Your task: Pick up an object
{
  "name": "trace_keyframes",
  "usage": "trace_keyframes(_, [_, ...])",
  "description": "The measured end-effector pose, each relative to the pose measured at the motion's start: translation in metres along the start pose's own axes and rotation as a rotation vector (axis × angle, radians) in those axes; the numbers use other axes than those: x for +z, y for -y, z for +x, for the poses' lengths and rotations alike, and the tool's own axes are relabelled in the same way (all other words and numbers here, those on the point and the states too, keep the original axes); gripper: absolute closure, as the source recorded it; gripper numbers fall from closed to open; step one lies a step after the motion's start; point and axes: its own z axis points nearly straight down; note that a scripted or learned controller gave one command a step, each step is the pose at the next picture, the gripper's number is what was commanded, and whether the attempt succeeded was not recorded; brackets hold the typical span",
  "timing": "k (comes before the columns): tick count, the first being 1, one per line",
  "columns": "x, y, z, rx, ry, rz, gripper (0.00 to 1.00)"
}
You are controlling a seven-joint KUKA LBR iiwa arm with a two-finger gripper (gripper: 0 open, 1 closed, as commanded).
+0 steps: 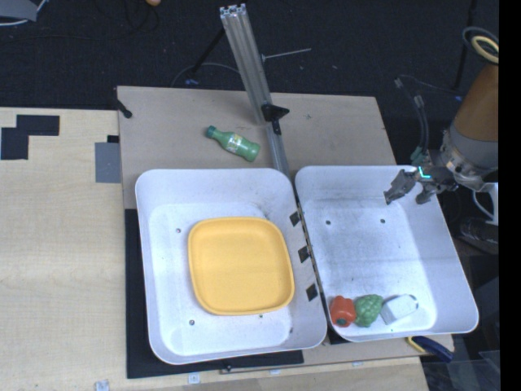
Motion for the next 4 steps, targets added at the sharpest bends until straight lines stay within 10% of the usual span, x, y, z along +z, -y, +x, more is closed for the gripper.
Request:
trace_keyframes(3, [0.099, 0.008, -0.002, -0.001, -0.001, 0.005, 0.0])
trace_keyframes(4, [0.086, 0.007, -0.002, -0.001, 0.001, 0.0, 1.0])
